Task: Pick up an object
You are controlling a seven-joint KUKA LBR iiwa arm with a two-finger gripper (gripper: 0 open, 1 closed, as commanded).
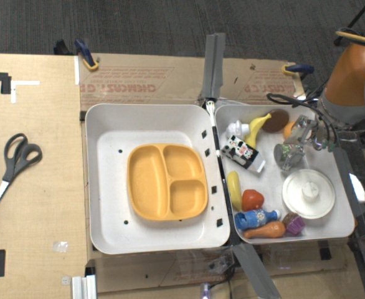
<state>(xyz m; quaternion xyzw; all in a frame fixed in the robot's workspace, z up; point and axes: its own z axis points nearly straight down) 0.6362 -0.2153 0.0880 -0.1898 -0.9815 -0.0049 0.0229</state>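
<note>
Banana (258,126) just left of tool (293,152)

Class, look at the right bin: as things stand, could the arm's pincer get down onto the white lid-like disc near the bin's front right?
Probably yes. The pincer hangs just behind the white disc, whose top is uncovered. The purple block lies beside it, not over it.

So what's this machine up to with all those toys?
A robot arm reaches in from the right and hangs its gripper low over the right bin, which is crowded with toys: a banana, a white lid, a red tomato, a blue bottle. It is meant to pick one up. The left bin holds a yellow divided plate.
</note>
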